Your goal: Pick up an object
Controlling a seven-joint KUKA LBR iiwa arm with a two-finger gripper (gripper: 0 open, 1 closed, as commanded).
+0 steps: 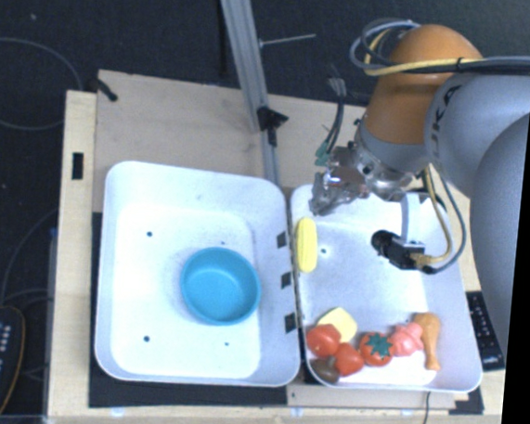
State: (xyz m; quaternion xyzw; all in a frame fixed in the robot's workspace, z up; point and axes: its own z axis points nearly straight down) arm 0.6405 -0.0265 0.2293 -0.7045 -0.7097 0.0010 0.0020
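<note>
A yellow banana-like piece point(306, 244) lies along the left wall of the right bin point(378, 292). At the bin's front sits a heap of toy food: a yellow wedge point(337, 322), red tomatoes point(324, 339), a strawberry point(376, 349), a pink piece point(406, 338) and an orange drumstick point(428, 338). My gripper point(326, 201) hangs over the bin's back left corner, just above the top end of the yellow piece, with nothing seen held in it.
The left bin point(134, 212) holds a blue bowl point(220, 286). A grey metal pole point(249, 65) slants down from the back to the gap between the bins. Black cables and a connector point(395, 249) hang from the wrist over the right bin.
</note>
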